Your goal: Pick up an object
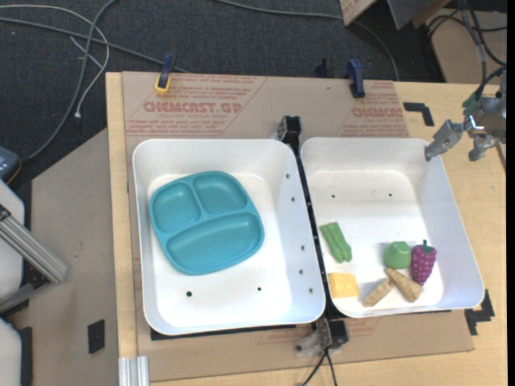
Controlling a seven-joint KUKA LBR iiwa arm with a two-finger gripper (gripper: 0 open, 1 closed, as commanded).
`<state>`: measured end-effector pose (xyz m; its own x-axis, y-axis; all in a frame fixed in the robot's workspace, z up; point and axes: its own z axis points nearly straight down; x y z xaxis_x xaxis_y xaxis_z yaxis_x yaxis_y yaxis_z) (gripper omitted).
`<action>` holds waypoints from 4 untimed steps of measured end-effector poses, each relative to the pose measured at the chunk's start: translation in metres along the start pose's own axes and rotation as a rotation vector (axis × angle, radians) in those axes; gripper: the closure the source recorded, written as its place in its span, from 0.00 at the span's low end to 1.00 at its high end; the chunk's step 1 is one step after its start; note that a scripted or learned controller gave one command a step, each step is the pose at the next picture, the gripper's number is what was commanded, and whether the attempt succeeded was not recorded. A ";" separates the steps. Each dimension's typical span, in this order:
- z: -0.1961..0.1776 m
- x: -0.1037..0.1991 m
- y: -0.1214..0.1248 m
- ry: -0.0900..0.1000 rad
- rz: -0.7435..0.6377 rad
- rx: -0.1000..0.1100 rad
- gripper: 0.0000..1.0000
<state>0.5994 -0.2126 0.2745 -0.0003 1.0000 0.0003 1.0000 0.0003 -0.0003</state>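
The right bin (366,175) holds several toy foods along its near side. A green pickle-like piece (335,241) lies left of centre, with a yellow cheese block (344,285) just in front of it. A green round piece (397,255) touches a purple grape bunch (422,262), and two tan bread sticks (401,285) lie by the near wall. My gripper (460,146) hangs over the bin's far right corner, well away from the foods. Its fingers are spread and it is open, with nothing between them.
The left bin (273,280) holds a teal divided plate (208,220). Blue clamps (355,79) pin the cardboard sheet at the back. A black bracket (290,127) sits where the bins meet.
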 end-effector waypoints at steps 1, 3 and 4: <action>0.046 0.008 0.005 0.001 0.000 0.001 0.00; 0.160 0.001 0.008 0.002 0.000 0.006 0.00; 0.144 0.000 0.010 0.000 0.000 -0.002 1.00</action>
<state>0.6094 -0.2121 0.1301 -0.0006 1.0000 0.0002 1.0000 0.0006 0.0018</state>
